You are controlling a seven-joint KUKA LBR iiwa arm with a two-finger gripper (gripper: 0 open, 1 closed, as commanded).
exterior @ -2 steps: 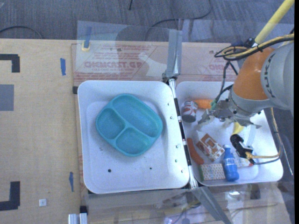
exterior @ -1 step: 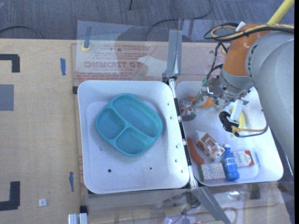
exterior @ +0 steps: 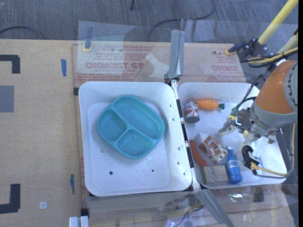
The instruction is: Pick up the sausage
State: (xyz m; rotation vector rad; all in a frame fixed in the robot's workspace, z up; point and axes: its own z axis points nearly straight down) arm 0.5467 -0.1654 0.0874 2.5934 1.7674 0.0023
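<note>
Sausage [exterior: 198, 153] wedged against right bin's [exterior: 279, 167] left wall beside snack box [exterior: 213, 148], so pincer [exterior: 242, 126] (open/closed: can't tell) risks clipping wall or grabbing box.

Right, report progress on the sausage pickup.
Nothing looks done yet: the sausage lies in the right bin by its left wall, beside the snack box. In hand: the gripper hangs over that bin, apart from the sausage. Left: reach it, grasp, lift.
</note>
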